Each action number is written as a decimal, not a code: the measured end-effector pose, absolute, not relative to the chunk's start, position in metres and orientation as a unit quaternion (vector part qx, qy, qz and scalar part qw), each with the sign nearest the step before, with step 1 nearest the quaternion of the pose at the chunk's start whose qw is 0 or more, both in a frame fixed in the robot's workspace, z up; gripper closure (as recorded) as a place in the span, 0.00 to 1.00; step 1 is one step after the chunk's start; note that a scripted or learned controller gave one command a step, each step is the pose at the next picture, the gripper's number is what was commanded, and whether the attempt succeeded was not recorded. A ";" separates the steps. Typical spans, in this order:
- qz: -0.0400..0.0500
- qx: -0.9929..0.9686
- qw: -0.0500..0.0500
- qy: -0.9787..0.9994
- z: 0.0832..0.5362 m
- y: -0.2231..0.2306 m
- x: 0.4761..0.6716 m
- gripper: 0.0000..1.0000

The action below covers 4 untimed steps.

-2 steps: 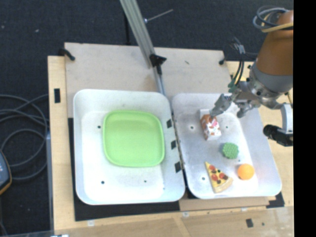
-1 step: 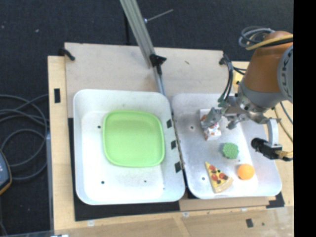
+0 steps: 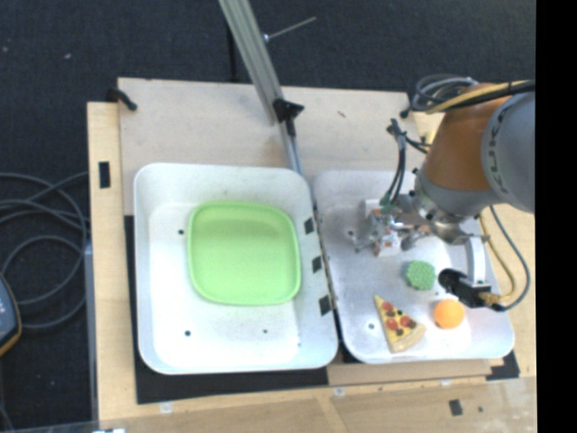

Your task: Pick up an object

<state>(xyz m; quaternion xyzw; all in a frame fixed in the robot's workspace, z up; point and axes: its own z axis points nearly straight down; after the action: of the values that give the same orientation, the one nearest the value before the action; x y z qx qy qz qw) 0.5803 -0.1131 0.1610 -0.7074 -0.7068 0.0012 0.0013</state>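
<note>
Objects in right bin (image 3: 361, 345): green round piece (image 3: 420, 274) mid-bin just beside the gripper (image 3: 383, 233), orange ball (image 3: 448, 314) and pizza slice (image 3: 398, 323) near the front edge. Gripper over the bin's middle; grip state cannot be told. Left bin (image 3: 162, 332): green plate (image 3: 243, 253), centred.

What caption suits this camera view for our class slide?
Robot arm's gripper over the right bin, near a pizza slice, orange ball and green piece; green plate in the left bin.
</note>
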 end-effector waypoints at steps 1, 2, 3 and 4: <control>0.001 -0.708 0.001 -0.707 0.115 -0.106 0.579 0.00; -0.001 -0.708 -0.001 -0.706 0.128 -0.107 0.581 1.00; -0.002 -0.708 -0.002 -0.707 0.185 -0.113 0.575 1.00; -0.001 -0.707 -0.002 -0.707 0.228 -0.113 0.577 1.00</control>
<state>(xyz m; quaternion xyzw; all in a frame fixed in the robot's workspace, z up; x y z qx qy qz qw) 0.5774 -0.1127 0.2280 -0.7072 -0.7070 -0.0014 -0.0018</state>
